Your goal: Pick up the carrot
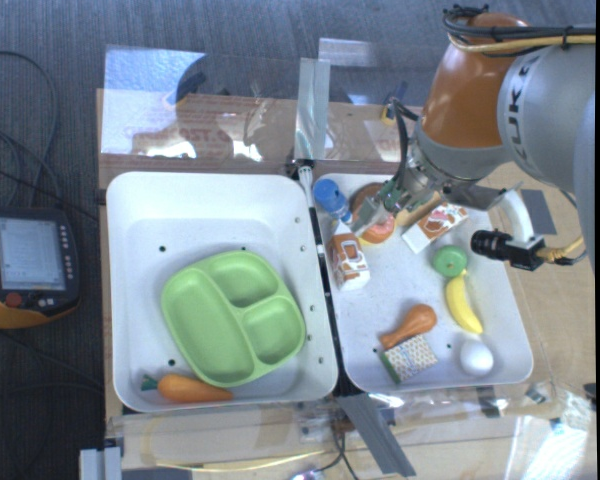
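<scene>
The carrot (187,389) is orange with a small green top. It lies flat in the front left corner of the left bin (130,218), just in front of a green divided plate (235,318). My gripper (385,205) is far from it, low over the back of the right bin (500,363). It hangs among a blue-capped bottle (330,196), a round orange-red item (377,231) and a small carton (436,222). The wrist hides what lies under the gripper.
The right bin also holds a small box (348,262), a green round fruit (448,261), a banana (464,306), a drumstick (410,324), a patterned packet (410,358) and a white egg (476,356). A teach pendant (25,258) lies left of the bins.
</scene>
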`<state>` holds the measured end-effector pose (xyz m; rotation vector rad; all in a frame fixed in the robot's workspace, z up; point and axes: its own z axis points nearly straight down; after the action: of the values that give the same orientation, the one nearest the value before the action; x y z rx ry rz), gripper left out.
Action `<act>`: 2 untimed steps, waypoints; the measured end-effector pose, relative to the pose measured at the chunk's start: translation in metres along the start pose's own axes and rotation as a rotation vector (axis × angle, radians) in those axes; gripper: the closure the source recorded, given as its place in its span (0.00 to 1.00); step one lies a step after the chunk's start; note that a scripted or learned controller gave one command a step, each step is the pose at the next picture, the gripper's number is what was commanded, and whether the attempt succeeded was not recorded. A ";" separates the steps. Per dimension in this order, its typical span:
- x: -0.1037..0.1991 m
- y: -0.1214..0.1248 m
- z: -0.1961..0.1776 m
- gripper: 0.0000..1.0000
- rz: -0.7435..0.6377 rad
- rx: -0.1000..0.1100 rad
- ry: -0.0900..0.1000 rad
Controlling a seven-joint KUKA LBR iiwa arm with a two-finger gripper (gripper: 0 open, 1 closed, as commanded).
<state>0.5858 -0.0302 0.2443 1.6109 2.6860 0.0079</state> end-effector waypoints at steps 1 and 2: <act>0.088 0.030 0.060 1.00 0.033 0.007 0.005; 0.065 0.090 -0.107 1.00 0.032 0.000 -0.001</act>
<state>0.6340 0.0694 0.3519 1.6530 2.6596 0.0081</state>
